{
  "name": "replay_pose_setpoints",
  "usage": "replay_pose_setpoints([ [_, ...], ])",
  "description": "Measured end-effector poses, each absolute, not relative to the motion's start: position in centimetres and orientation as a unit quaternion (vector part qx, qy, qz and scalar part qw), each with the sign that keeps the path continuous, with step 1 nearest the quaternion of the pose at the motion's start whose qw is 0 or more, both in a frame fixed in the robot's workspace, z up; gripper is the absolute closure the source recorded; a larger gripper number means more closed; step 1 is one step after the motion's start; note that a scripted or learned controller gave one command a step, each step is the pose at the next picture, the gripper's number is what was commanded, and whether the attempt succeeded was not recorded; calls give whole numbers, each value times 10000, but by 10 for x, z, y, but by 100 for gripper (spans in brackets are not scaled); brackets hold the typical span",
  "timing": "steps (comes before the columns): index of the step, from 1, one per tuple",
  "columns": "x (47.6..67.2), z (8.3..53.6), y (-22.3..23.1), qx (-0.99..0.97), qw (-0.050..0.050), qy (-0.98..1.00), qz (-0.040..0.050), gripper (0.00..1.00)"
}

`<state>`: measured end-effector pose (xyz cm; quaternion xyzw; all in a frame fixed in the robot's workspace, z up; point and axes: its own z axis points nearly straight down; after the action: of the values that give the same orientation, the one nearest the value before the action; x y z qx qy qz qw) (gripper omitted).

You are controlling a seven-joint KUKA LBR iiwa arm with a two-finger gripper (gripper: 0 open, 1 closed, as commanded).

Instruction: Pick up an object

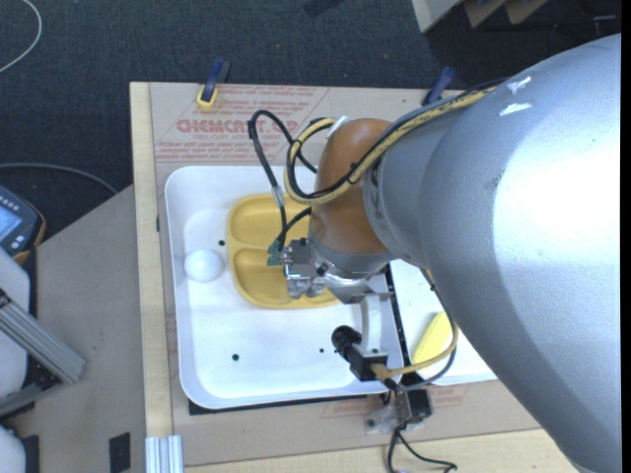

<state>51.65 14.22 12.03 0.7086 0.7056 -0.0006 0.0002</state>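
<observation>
While the yellow two-lobed dish [258, 252] sits mid-left bin [202, 363] with a white ball [203, 265] just left of it, the gripper [301, 276] hangs over the dish's right edge — grip state can't tell, wrist hides it.

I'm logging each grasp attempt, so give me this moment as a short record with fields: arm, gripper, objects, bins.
arm: grey with orange band, reaching in from the right over the left bin
gripper: hidden under the wrist, state cannot be told
objects: yellow dish partly under the arm; white ball to its left, apart from it
right bin: yellow object at its near edge, mostly covered
</observation>
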Motion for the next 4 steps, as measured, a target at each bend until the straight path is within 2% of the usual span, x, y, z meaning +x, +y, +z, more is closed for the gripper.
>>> replay_pose_setpoints([
  [1,479,108,185,7061,-9,7082,13,100],
  [2,513,132,172,7044,-288,7087,-252,100],
  [3,531,134,166,7067,-21,7075,-13,100],
  [4,607,220,175,7065,43,7077,61,100],
])
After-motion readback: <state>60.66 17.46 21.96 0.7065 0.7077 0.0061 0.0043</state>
